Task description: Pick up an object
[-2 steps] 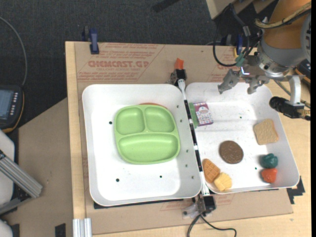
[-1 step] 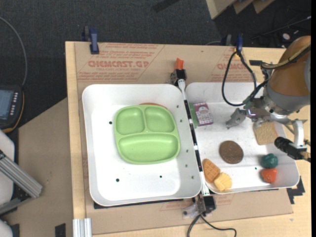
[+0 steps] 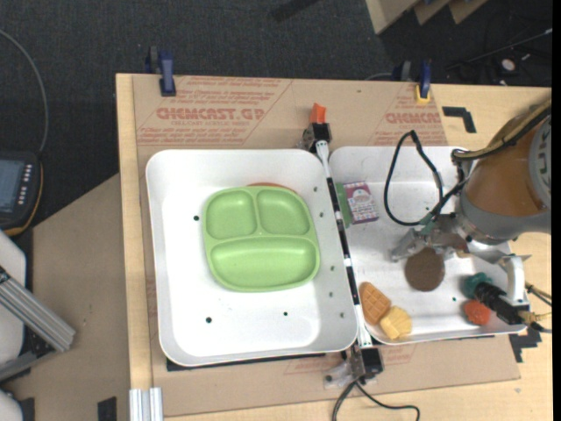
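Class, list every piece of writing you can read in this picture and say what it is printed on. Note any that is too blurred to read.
"CHEMCAST GP" in red, on the brown protective sheet behind the left bin.
The same print, partly hidden by a cable, behind the right bin.
The small purple-and-white packet in the right bin: print too small to read.

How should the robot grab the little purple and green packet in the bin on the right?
The packet lies flat near the right bin's far left corner, beside the divider. Probably best to come straight down from above and pinch its two long edges, since it looks thin, with fingers lined up along the divider so that neither hits the wall.
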You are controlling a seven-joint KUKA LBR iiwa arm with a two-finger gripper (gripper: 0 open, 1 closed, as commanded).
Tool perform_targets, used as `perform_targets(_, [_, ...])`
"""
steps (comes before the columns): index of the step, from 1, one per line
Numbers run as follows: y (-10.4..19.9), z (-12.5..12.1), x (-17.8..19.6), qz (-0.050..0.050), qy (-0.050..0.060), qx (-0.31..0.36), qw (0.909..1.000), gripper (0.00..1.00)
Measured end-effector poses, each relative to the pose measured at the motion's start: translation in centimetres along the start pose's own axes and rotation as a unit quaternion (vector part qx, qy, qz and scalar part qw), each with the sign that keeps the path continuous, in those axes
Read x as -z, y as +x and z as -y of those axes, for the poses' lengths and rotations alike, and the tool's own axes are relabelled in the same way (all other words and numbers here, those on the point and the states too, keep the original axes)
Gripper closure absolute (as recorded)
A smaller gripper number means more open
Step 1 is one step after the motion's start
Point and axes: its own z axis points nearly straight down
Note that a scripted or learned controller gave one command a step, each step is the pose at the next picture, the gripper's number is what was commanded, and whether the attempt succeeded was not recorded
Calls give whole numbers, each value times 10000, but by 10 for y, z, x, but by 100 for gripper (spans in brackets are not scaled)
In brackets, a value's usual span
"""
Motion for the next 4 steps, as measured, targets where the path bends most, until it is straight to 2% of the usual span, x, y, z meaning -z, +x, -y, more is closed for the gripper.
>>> perform_targets(1, [0,-4,14,20,-59,4,10000,100])
perform_targets(2, [0,-4,13,18,-54,5,10000,0])
perform_targets(3, [-51,54,0,23,-23,-24,10000,0])
perform_targets(4, [-46,-39,13,30,-84,36,10000,0])
